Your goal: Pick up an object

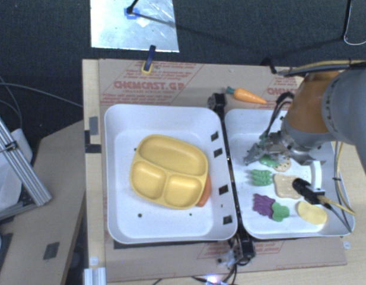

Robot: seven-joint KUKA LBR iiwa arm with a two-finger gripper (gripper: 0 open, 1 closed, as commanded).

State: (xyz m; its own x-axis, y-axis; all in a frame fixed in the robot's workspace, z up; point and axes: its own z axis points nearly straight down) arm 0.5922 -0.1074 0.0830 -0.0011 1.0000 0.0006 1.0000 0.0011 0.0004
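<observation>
Here, cardboard-topped bench (171, 79), dark carpet (40, 28), claw (260, 154) low in right bin (245, 129), grip unclear.

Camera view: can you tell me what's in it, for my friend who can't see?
A grey robot arm reaches from the right, its gripper low over small toy foods in the right white bin. The left white bin holds a yellow divided plate. A toy carrot lies on the board behind the bins.
</observation>
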